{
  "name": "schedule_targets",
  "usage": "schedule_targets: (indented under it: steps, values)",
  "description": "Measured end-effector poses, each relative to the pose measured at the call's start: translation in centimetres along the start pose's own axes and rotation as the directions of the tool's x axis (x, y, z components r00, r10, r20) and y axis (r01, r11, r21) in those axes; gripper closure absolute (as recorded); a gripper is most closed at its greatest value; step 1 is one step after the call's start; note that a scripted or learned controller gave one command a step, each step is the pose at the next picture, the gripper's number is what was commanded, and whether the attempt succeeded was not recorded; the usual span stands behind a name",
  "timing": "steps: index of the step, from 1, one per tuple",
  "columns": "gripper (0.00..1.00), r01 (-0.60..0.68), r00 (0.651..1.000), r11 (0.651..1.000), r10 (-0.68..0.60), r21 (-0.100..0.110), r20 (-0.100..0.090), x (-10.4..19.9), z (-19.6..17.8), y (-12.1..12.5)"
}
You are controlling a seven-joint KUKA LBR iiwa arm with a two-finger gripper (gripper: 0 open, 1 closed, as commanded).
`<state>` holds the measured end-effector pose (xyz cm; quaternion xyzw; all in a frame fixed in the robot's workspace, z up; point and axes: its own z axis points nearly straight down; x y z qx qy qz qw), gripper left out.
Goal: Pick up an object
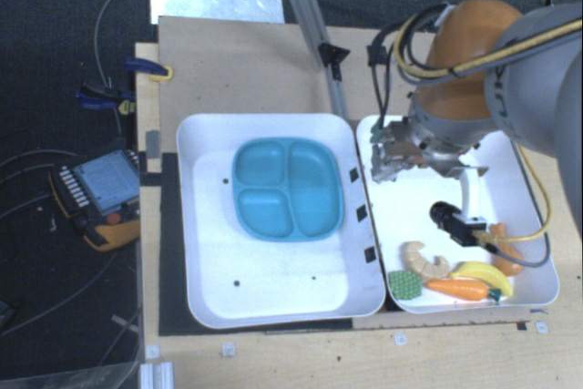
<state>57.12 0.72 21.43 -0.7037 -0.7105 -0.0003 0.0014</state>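
Far left, off the surface point(237, 68): 1 handheld unit point(98, 196), boxy, blue screen, orange-yellow body, lying on dark carpet.

Left bin point(205, 287): 1 shallow white tray, smooth plastic, rounded corners. It holds 1 blue plate point(289, 189), glossy plastic, a rounded square split by raised ribs into compartments; three or four, can't tell. The plate sits in the far half of the bin.

Shared rim between the bins: 3 small black tabs point(362, 213) in a row.

Right bin point(401, 205): same white tray, 1 of these. The tool point(387, 158) is at its far-left corner, low over the bin floor, hanging off the grey arm point(537, 77) with its orange band. Can't tell whether the tool is spread or pressed together; nothing visible in its grip.

The pickable items are all bunched along the near edge of the right bin, well apart from the tool, 5 pieces in total:
- 1 green piece point(405, 284), roundish, bumpy texture, near-left corner.
- 1 beige piece point(425, 261), curved, matte, just behind the green one.
- 1 carrot point(455, 290), orange, tapered, smooth, lying flat.
- 1 banana point(483, 272), yellow, curved, touching the carrot.
- 1 more orange piece point(506, 252), partly hidden, shape unclear, by the right wall.
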Motion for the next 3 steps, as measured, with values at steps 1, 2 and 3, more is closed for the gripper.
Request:
schedule_targets:
  steps: [1, 2, 3]
  values:
    - [1.0, 0.0, 1.0, 1.0, 0.0, 0.0, 0.0, 4.5, -0.3, -3.0]
    - [1.0, 0.002, 1.0, 1.0, -0.002, -0.002, -0.001, 9.6, -1.7, -5.0]
    - [0.0, -0.006, 1.0, 1.0, 0.006, -0.002, 0.001, 9.3, -1.6, -4.9]
